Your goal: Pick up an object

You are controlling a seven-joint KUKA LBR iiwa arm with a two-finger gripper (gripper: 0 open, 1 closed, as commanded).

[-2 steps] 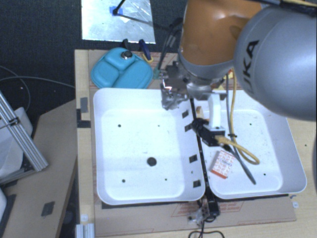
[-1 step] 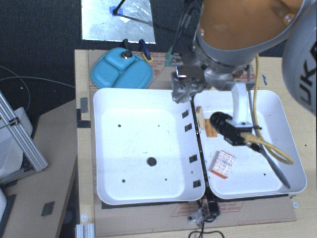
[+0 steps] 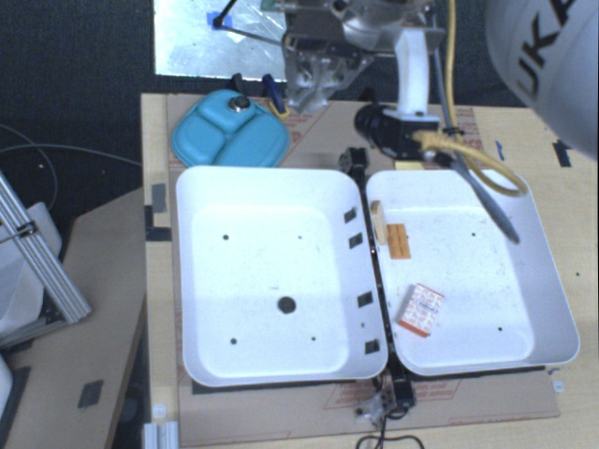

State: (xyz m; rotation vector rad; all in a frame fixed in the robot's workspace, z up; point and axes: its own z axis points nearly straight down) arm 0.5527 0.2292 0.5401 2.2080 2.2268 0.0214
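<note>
arm [image 3: 552, 36] cropped by frame, tool [image 3: 314, 80] blurred

Robotics lab bench, as I am seeing it from the overhead camera.

I am looking at a test rig, not a home or shop: two shallow white bins, the left bin [image 3: 262, 269] and the right bin [image 3: 468, 269], are sitting side by side on a plywood board [image 3: 159, 157] over dark carpet [image 3: 65, 54]. An aluminium frame strut [image 3: 37, 260] is leaning in at the left, yellow cabling [image 3: 468, 152] is trailing off the grey KUKA arm [image 3: 547, 45] at the top right, and a sheet of reflective foil [image 3: 211, 21] is lying behind the bench.
</note>
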